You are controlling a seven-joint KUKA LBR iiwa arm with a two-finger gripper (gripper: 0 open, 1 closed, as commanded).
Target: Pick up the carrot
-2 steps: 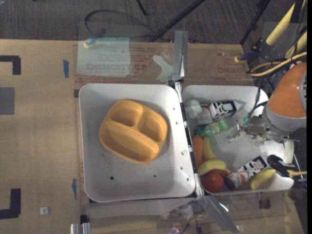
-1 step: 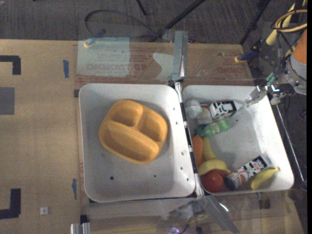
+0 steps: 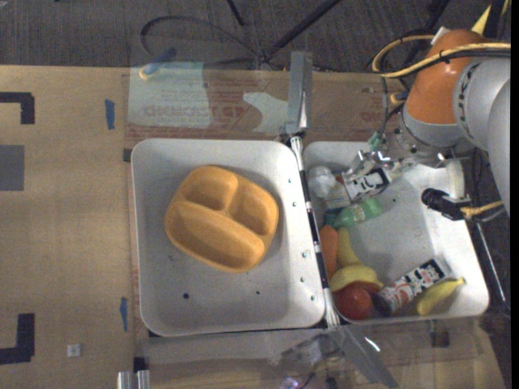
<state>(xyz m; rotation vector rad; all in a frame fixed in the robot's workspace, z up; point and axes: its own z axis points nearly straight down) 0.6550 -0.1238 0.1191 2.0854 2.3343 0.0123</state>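
Reaching in from the right of the frame, the grey arm (image 3: 474,96) with its orange band hung over the upper part of the right bin (image 3: 442,241), its gripper (image 3: 375,168) low near that bin's upper left, just above a small black-and-white carton (image 3: 365,183); whether the claw was wide or narrow could not be told from this angle. Two white bins sat side by side on the brown bench (image 3: 65,217). The left bin (image 3: 162,298) held one thing, a yellow-orange divided plate (image 3: 220,215) with three compartments, lying tilted near its middle. The right bin held a crowd along its left wall and lower edge: one carrot (image 3: 328,248), one green item (image 3: 357,213) just above it, one whitish item (image 3: 320,181) in the upper left corner, one red tomato-like fruit (image 3: 353,301), two yellow pieces (image 3: 350,262) beside and above that fruit, one banana (image 3: 438,294) at the lower right, and one second black-and-white carton (image 3: 409,286) with a red end lying on its side against the banana. The carrot was a short orange stub, blunt-ended, lying lengthwise against the left wall of the right bin, about midway down, touching a yellow piece on its right and apart from the gripper above.
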